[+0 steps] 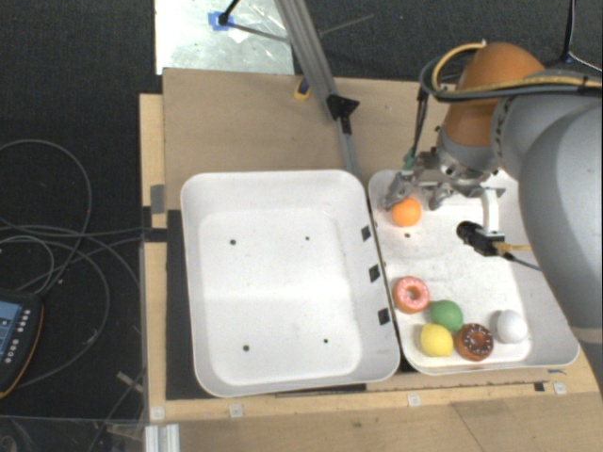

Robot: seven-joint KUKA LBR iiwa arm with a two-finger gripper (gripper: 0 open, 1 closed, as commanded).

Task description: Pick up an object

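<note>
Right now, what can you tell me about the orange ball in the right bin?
The orange ball is small, round and evenly orange, with a smooth, matte look, perhaps plastic or foam. It lies on the floor of the right bin, in its far left part, close to the wall beside the left bin. The end effector stands directly at it, on its far side; whether they touch cannot be told. The ball lies apart from the other toys, which are grouped at the near end.

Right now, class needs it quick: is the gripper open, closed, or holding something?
Gripper: cannot be told; it sits right above the orange ball in the right bin.
</note>
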